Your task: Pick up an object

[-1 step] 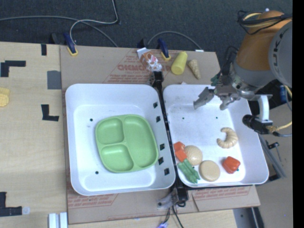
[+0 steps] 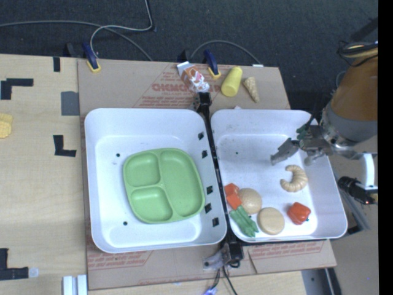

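**Claw spread wide above the croissant in the right bin**

Hovering over the right bin (image 2: pixel 245 120), the gripper (image 2: pixel 296 153) has its two dark fingers splayed well apart, one (image 2: pixel 281 152) reaching toward the bin's middle and the other pointing down near the croissant (image 2: pixel 295 178). Nothing sits between them. The croissant (a pale tan crescent) lies just below the claw, apart from it as far as the slanted view shows.

Further toward the bin's near edge sit a red pepper (image 2: pixel 299 212), a cream-coloured round bun (image 2: pixel 271 220), a second tan round piece (image 2: pixel 250 199), an orange-red item (image 2: pixel 232 196) and a green vegetable (image 2: pixel 245 222), all clustered together, several of them touching.

The grey arm (image 2: pixel 355 106) with its orange band enters from the right side.

In the left bin (image 2: pixel 104 134) rests a green divided plate (image 2: pixel 163 184) with three compartments.

Beyond the bins, on the cardboard (image 2: pixel 123 85), lie a yellow cylinder (image 2: pixel 231 82), a tan cone (image 2: pixel 252 89) and a small printed carton (image 2: pixel 193 77).
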Robot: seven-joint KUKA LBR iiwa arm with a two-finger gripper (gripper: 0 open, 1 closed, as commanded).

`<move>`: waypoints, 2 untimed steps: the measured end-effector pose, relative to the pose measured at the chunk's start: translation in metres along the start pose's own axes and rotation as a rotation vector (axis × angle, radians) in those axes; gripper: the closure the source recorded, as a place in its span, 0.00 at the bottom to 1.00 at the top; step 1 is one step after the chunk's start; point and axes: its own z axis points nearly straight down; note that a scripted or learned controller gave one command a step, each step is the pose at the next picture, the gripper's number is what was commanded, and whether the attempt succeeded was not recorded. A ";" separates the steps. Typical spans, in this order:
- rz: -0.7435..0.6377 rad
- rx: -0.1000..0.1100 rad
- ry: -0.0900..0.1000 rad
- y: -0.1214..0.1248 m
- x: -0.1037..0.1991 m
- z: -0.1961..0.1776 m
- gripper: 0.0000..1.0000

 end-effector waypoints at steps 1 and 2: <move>0.000 0.000 0.000 -0.043 -0.056 0.020 0.00; -0.001 -0.004 0.001 -0.055 -0.056 0.128 0.00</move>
